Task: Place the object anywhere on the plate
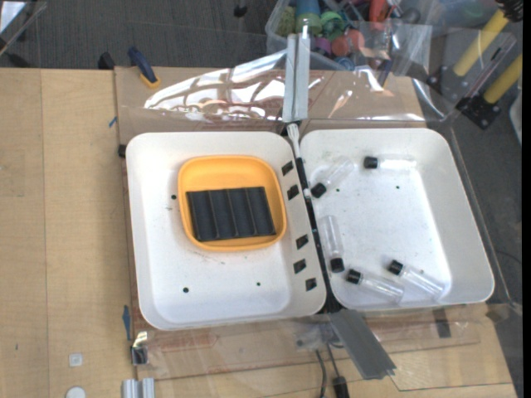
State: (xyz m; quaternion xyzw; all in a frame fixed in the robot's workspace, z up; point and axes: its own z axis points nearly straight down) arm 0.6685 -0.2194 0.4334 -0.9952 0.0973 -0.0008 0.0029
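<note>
We see several clear plastic vials with black caps (375, 285) lying loose in the right white bin (465, 222), well apart from the square orange plate (189, 177) that carries a ribbed black insert (230, 213) in the left white bin (149, 222). We judge these vials slippery and prone to rolling, so a grasp could miss or drop one short of the plate.
</note>
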